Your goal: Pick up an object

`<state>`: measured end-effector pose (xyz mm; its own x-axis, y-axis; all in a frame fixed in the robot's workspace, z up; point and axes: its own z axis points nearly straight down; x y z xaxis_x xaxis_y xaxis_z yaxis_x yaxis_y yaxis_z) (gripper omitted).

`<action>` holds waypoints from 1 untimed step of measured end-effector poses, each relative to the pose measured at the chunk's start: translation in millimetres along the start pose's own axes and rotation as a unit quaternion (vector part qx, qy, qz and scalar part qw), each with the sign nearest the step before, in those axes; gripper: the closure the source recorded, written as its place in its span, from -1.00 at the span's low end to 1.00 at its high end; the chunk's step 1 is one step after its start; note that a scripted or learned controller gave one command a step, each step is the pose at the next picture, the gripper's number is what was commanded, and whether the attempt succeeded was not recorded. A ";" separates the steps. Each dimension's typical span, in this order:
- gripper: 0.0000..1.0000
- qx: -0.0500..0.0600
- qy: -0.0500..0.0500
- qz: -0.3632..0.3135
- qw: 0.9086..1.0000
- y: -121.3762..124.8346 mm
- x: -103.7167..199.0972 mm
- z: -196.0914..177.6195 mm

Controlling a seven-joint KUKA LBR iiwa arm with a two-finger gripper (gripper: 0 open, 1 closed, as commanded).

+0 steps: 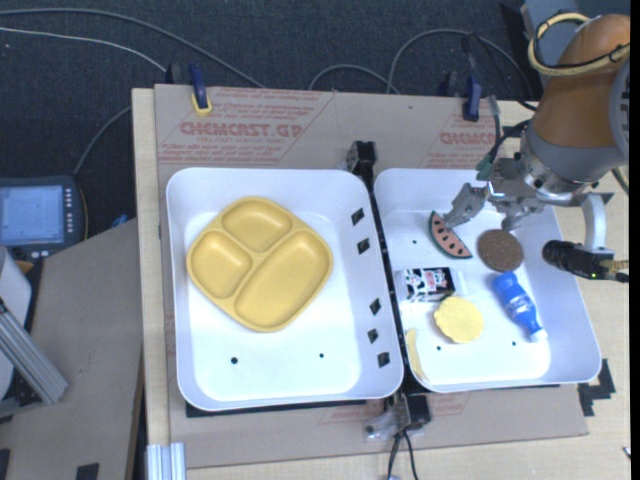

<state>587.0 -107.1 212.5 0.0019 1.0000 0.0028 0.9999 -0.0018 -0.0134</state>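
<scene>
Yellow disc [459, 320] nearest in right bin [570, 363], beside blue bottle [517, 304]; gripper [489, 209] above, fingers spread, holding nothing, between watermelon slice [447, 236] and brown disc [500, 250].

Gripper [492, 211] hangs open above right bin [570, 368], its fingers spread just beside watermelon slice [449, 235] and brown disc [500, 250]

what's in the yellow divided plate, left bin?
Nothing visible in the yellow divided plate: all three compartments show bare. It lies alone in the left bin. Whatever is under the plate is covered.
</scene>
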 end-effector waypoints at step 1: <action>-1.00 -0.006 -0.001 -0.001 1.000 2.6 0.2 -6.3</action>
<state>589.6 -106.9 218.7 -0.0005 1.0000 0.0013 1.0000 0.0005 -0.0013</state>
